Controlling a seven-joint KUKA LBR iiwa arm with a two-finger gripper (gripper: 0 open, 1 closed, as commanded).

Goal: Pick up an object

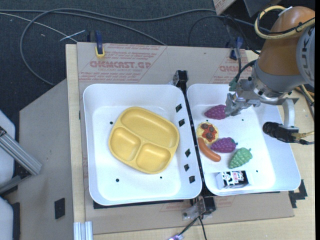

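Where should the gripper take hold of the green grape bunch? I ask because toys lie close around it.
Judging from the view, grip the green grape bunch across its narrow width near the middle, coming straight down. It lies flat and slanted, its sides toward the bin's near-right floor bare. The purple grape bunch sits close at its upper left, so turn the fingers to avoid that side.

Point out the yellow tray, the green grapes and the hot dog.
yellow tray (144, 140): camera view, on the ridge where its compartments meet.
green grapes (240, 157): camera view, middle of the bunch.
hot dog (208, 150): camera view, middle of the sausage.
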